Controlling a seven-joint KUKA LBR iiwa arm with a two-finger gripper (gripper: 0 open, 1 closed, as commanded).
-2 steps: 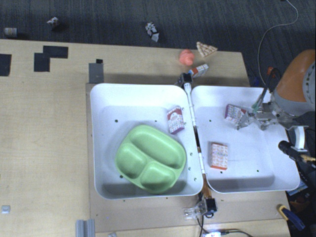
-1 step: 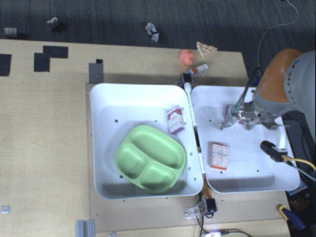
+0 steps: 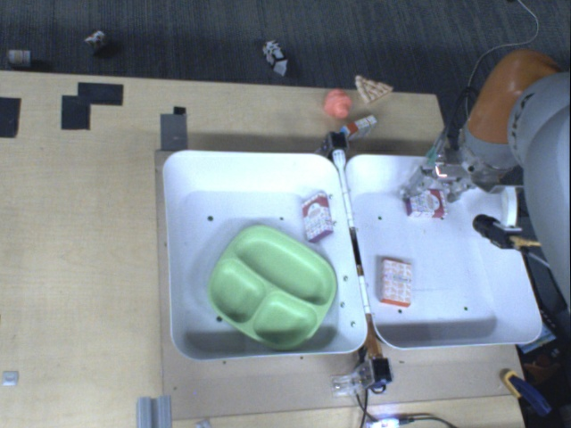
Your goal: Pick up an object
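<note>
- Camera view showed the hand (image 3: 434, 183) low in the right bin (image 3: 464, 315), near its far edge, directly above a small red-and-white packet (image 3: 426, 204).
- Whether its fingers were apart or together could not be told; arm and packet blurred into one another there.
- An orange-and-white packet (image 3: 395, 281) lay flat near that bin's middle.
- In the left bin (image 3: 183, 239), a green divided tray (image 3: 272, 283) sat tilted, with another red-and-white packet (image 3: 317, 216) beside it.
- A pink ball (image 3: 337, 103) rested on the surface (image 3: 80, 266) beyond the bins.

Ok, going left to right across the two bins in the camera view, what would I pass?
Green divided plate → red-and-white packet → orange patterned packet → red-and-white packet under the end effector → end effector.
</note>
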